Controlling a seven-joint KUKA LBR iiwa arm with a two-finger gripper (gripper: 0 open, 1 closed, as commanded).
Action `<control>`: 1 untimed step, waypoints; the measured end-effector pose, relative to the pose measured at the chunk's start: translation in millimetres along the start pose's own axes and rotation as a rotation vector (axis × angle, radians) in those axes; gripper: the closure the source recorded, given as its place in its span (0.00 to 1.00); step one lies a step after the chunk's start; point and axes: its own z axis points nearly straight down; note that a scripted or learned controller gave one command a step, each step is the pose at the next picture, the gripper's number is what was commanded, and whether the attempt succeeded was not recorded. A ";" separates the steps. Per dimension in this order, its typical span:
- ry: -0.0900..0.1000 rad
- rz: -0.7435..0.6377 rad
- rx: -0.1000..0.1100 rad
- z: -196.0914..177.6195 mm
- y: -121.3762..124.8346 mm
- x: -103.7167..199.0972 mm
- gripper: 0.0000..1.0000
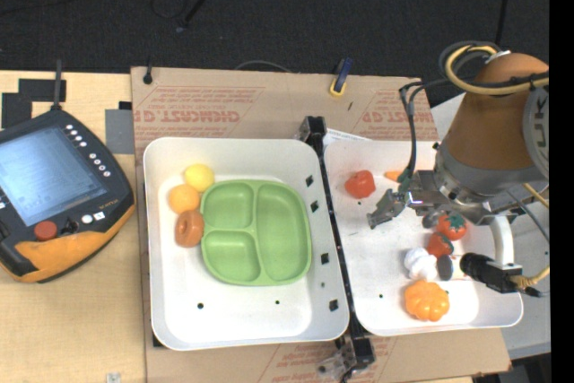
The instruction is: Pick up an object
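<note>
My gripper (387, 210) hovers over the bare floor of the right bin (377, 282), left of the arm's wrist. A red fruit (360, 184) lies just up and left of it, apart from it. A small orange carrot piece (393, 176) sits above it. Under the wrist to the right are a red tomato with a green top (451, 226) and another red piece (439, 245). Lower down lie a white lumpy item (418, 262) and an orange pumpkin (426, 300). I see nothing in the gripper.
The left bin (170, 300) holds a green divided plate (256, 231), a yellow lemon (198, 177), an orange (184, 197) and a brown ring-shaped piece (189, 229). A raised divider (321, 220) separates the bins. A control pendant (54, 188) lies far left.
</note>
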 end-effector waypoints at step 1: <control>0.000 0.000 0.001 62.0 3.6 -2.2 0.00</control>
